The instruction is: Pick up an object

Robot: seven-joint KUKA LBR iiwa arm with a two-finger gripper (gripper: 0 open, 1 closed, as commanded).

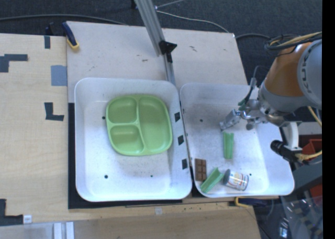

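Gripper (pixel 234 119) low over the right bin (pixel 207 96), reaching in from the right, metal fingers slanting down and leftward. Fingertips small and blurred against the white floor, so cannot tell how far apart; nothing visible between them. Just below the tips, a green stick (pixel 228 145) lying upright along the bin floor, close to the gripper but apart from it. Further down, near the front wall, a second green block (pixel 211 180) tilted on a diagonal, with a small jar (pixel 236 180) on its side touching or nearly touching its right end; too small to tell which. Left of those, a brown chocolate-like bar (pixel 201 169) flat against the bin's left wall. Behind the gripper, grey wrist and orange band (pixel 285 78) of the arm, cut off at the right edge. Across the divider, the left bin (pixel 84 128) bearing a green divided plate (pixel 139 125) with three compartments, sitting near its middle. Above both bins, a slanted metal rail (pixel 148 10) ending in a black clamp at the bins' shared back corner. A blue and yellow clamp (pixel 70 35) at the upper left of the board, well apart from everything else.
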